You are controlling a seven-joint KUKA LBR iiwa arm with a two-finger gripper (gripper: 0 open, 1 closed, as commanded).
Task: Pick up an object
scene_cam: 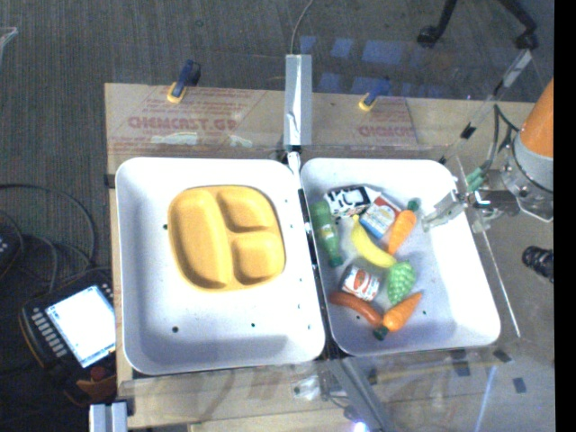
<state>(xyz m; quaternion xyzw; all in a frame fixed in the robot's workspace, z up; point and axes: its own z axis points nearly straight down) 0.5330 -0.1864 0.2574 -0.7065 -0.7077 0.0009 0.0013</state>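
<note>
1. While the gripper (454,201) hangs at the right bin's (468,318) three-o'clock rim, its finger spread cannot be told; nothing visibly held.
2. Toy foods, a carrot (401,228) nearest, lie toward nine o'clock.

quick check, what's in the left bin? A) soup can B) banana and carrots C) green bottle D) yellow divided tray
D: the yellow divided tray lies alone in the left bin, while the banana, green bottle and can are all in the right bin.
</note>
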